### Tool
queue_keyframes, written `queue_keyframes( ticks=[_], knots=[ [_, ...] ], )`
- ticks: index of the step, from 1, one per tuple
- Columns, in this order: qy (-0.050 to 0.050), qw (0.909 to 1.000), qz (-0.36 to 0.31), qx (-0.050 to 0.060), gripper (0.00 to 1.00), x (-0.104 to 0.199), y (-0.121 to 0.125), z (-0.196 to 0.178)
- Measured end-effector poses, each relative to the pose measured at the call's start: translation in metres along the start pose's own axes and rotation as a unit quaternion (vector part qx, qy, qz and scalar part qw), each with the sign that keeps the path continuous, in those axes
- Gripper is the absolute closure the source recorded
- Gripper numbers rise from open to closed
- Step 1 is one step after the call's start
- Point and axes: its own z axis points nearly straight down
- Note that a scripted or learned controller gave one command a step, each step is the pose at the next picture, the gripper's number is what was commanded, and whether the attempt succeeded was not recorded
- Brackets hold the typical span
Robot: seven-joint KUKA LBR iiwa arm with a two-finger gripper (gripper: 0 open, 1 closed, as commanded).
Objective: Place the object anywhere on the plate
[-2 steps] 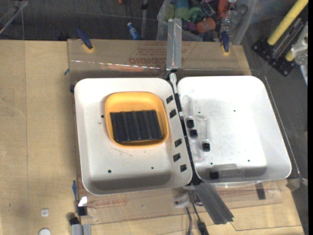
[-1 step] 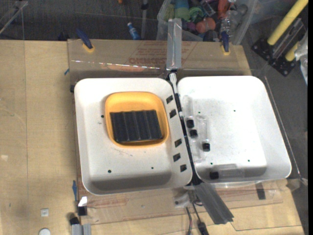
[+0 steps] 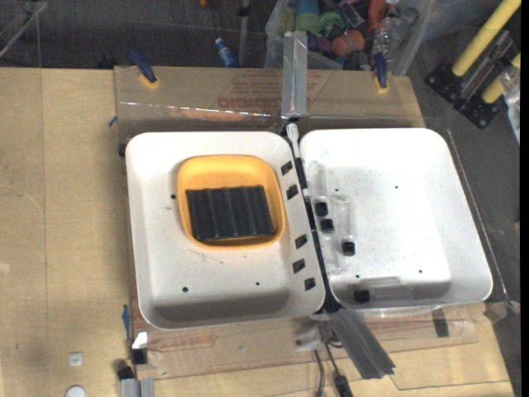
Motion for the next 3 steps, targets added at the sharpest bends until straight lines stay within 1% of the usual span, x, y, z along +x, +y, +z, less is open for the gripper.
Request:
queue_keyframes(
  ticks=[1,2,3],
  knots=[
    [-0.001,0.9959,-0.09,-0.002,1.0,-0.0074,-0.001,0.0003],
    [-0.003,0.9689,-0.247,-0.004,1.0,-0.011,-0.0009,0.0094],
    [0.0,0.9373,-0.348,-0.001,1.0,-0.0106,-0.002,0.001]
  ],
)
